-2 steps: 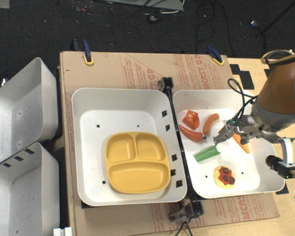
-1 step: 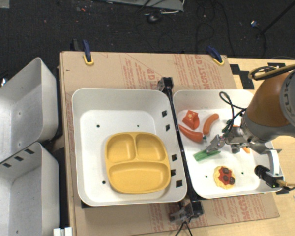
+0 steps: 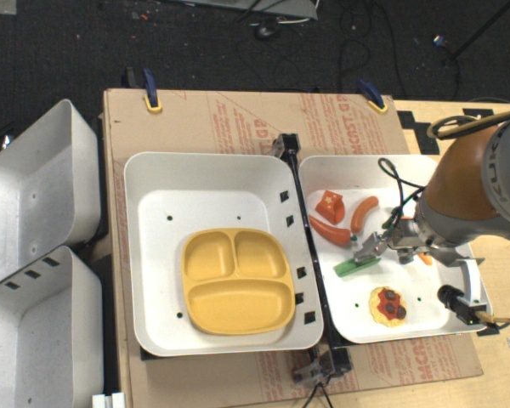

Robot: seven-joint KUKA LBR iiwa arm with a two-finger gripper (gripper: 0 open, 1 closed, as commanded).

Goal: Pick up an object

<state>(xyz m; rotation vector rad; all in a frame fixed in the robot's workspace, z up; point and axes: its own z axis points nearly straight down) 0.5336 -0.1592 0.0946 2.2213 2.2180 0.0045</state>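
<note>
The arm reaches in from the right, wrist bent low over the right bin (image 3: 354, 334). Its gripper (image 3: 372, 249) touches the green stick (image 3: 355, 266) near centre; finger spread unclear.

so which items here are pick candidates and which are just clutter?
Pick candidates, all in the right white bin:
- flat green strip, at the gripper
- two red sausage-shaped pieces
- red wedge-shaped piece
- small round yellow pizza toy

Lying about:
- yellow divided plastic tray in the left white bin
- blue clamps on the cardboard
</note>
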